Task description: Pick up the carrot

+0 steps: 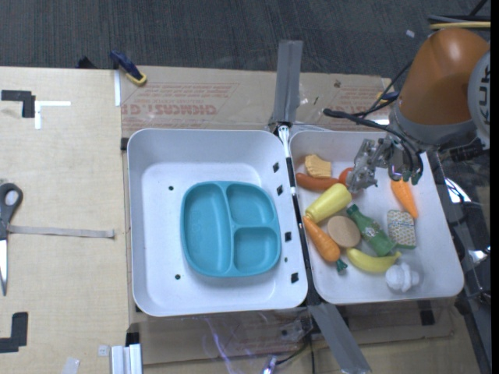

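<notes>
Two orange carrot-like toys lie in the right bin (448,283). One carrot (322,240), with a green stub at its lower end, lies near the bin's left wall beside a brown disc. A second tapered orange carrot (404,196) lies on the right side. My gripper (385,170) hangs over the upper middle of the right bin, below the arm's orange band (444,76). It stands open with nothing between its fingers. Its right finger (410,168) is just above the top end of the right-hand carrot.
The right bin also holds a yellow corn-like piece (327,201), a red-orange sausage (316,183), a green bottle (370,234), a banana (373,261), a patterned cracker (401,228) and a white piece (401,277). A blue divided plate (231,228) lies in the left bin (148,170).
</notes>
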{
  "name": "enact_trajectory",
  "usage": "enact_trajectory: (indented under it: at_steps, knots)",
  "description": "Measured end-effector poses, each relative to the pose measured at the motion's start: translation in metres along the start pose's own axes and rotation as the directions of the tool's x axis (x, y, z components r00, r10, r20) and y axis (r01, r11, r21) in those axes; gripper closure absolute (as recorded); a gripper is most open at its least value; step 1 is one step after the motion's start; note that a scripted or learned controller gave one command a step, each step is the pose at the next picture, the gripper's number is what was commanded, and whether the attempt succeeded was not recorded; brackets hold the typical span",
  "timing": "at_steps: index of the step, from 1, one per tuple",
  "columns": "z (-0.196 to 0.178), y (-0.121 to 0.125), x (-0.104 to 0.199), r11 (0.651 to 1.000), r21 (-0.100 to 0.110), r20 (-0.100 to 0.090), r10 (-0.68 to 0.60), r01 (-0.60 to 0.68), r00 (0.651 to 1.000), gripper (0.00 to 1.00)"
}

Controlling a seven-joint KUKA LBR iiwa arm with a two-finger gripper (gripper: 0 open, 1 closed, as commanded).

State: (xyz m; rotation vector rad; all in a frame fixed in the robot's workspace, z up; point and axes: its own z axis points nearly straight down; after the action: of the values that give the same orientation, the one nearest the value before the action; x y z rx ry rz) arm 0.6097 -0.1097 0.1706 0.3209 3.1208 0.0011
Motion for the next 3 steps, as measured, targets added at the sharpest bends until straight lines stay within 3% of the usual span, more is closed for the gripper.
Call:
enact_trajectory:
  at_steps: [1,2,3]
  knots:
    - [0.011,-0.085,-0.003,0.985,0.001,0.001,-0.170,0.170,0.985,1.00]
    - [0.011,-0.085,-0.003,0.986,0.001,0.001,-0.169,0.169,0.986,0.00]
    - [0.072,-0.108,-0.029,0.989,0.002,0.010,-0.151,0.151,0.989,0.00]
